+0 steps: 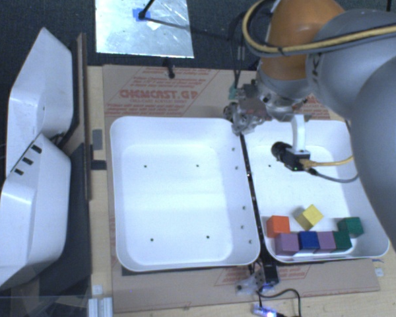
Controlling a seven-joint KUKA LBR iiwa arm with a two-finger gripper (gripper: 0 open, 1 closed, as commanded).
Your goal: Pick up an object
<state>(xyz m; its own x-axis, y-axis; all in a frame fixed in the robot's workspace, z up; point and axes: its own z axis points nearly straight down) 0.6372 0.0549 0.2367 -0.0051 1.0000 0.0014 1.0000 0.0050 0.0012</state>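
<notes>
Gripper [241,121] is sitting up at the far rim where the 2 bins meet, tucked under the wrist, and honestly I can't tell what state it's in from this angle, the arm body hides too much of it. Nothing visible in its grasp.

For the step in hand, my guess is it needs to travel toward the near end of the right bin [366,246] before dropping. Best bet is probably the yellow block [311,215], since it sits a bit apart from the rest and tilted, so there's room on both sides. The orange block [278,225] is another decent pick, being at the end of the cluster. The purple block [287,242], blue block [308,240], the second purple block [326,240] and the green block [349,230] are packed touching in a row against the near wall, so they'd be awkward to get around.

All 6 blocks lie well apart from the gripper, toward the near right corner. The left bin [178,197] looks bare.
</notes>
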